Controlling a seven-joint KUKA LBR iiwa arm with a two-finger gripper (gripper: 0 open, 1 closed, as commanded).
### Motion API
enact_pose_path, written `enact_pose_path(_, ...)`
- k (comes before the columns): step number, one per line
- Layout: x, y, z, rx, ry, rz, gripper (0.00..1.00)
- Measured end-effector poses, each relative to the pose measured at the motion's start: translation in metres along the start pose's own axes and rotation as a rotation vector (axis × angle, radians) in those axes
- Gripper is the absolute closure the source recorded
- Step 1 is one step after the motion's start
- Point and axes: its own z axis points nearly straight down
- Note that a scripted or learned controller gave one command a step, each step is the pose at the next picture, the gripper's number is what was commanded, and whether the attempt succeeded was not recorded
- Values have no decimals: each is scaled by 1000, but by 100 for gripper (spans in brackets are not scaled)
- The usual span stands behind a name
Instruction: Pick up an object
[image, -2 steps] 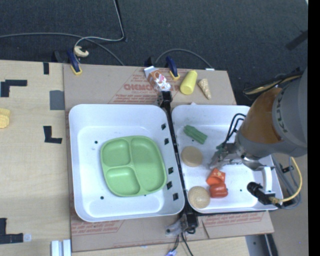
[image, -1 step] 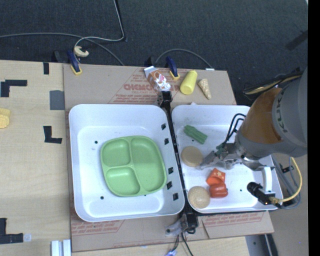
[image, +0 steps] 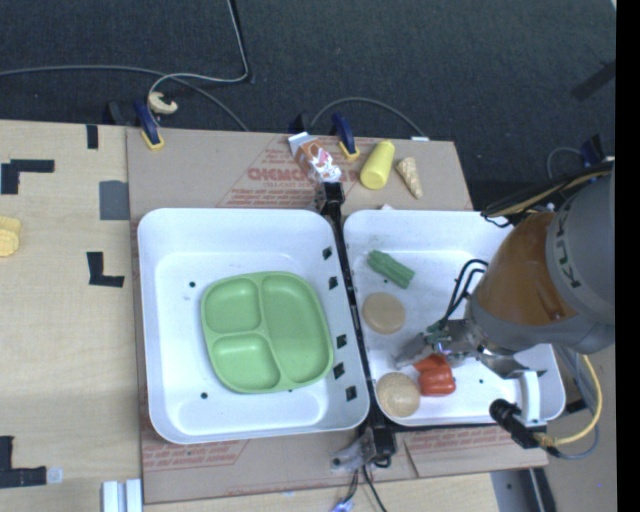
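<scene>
- Gripper (image: 428, 350) low in right bin (image: 440, 222), just above red pepper (image: 436, 376); finger state: cannot tell.
- Centre over pepper, avoid tan round piece (image: 398, 394) beside it, then close and lift straight.

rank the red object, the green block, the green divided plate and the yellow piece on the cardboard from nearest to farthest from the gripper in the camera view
Measured from the gripper:
1. Red object, right bin, just below the gripper.
2. Green block, right bin, toward the far wall.
3. Green divided plate, in the left bin.
4. Yellow piece, on the cardboard beyond the bins.
</scene>
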Motion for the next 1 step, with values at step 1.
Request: enact_pose_path(1, 0, 0, -10, 2, 1, 1, 100)
